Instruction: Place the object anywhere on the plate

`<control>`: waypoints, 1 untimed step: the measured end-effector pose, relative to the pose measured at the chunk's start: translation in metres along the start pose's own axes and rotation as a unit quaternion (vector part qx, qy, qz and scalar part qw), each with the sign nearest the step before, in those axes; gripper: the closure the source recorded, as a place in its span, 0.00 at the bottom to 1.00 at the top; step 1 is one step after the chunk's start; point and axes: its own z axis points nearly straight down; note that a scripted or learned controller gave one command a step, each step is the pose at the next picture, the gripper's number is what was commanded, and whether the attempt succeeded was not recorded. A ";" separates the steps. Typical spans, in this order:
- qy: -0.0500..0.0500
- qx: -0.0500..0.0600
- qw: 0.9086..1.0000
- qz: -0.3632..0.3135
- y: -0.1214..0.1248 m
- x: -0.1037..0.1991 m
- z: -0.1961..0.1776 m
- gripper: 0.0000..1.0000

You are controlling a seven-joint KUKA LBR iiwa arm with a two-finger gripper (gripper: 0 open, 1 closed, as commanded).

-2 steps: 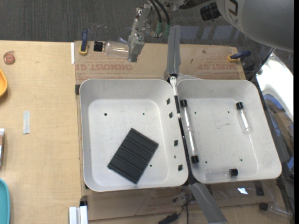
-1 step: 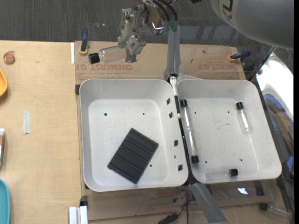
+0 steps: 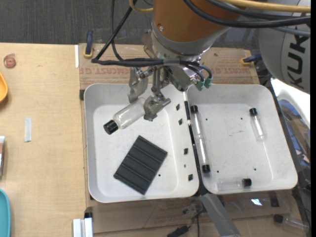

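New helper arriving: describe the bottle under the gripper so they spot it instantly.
Start at the left bin. In its upper half, just beneath the gripper, lies a clear bottle with a black cap. Its neighbour, the ribbed black plate, is flat and dark.

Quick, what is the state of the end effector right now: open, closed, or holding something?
End effector: over the left bin, closed on the upper end of the clear bottle with the black cap.

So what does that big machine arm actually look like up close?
The arm has a wide orange band above a grey metal collar, with black and yellowish cables looping around it. Its grey body at the right carries large black letters. Below hangs the gripper, bare silver metal with small green-tipped wires beside it.
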 end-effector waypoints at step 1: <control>-0.001 0.000 0.986 -0.169 -0.053 -0.054 0.001 1.00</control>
